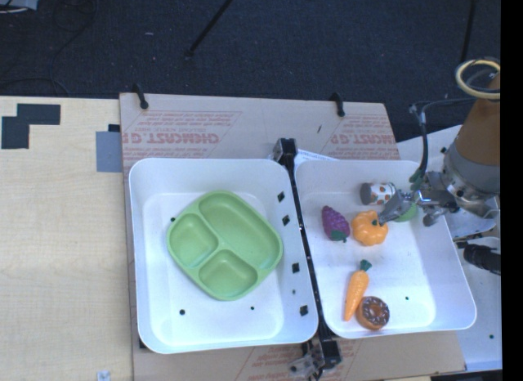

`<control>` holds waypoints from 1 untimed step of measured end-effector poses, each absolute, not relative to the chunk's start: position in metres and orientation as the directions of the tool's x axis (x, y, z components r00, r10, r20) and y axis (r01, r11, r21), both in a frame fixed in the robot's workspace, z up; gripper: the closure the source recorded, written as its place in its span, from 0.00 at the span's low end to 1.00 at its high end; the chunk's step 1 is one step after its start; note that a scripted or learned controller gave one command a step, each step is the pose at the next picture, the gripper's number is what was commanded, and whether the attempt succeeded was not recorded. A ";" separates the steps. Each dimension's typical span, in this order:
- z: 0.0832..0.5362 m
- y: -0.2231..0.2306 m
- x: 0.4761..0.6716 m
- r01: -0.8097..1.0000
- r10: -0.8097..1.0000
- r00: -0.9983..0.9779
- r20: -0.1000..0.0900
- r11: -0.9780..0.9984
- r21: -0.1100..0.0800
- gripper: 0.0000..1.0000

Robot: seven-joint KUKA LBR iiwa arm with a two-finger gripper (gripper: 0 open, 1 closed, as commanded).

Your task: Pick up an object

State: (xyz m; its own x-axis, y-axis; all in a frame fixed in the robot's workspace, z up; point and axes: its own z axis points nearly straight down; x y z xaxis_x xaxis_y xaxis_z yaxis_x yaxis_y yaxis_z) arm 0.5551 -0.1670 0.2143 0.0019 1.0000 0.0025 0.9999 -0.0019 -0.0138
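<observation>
Nearest us, donut [374, 312] and carrot [355, 289] lie loose in right bin [458, 289]. Further back, tool [391, 210] hovers touching orange pepper [369, 230]; whether it's clamped we cannot tell. We judge nothing lifted yet.

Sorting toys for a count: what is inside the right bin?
The right bin holds purple grapes, an orange pepper, a carrot, a donut and a small can, partly covered by the hand.

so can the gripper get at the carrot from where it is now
Probably yes. The carrot lies in the open in the right bin, apart from the donut just below it. The gripper sits above the orange pepper, and nothing stands between.
</observation>
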 end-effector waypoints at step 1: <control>0.221 -0.167 0.558 1.000 1.000 0.000 0.000 0.000 -0.001 0.00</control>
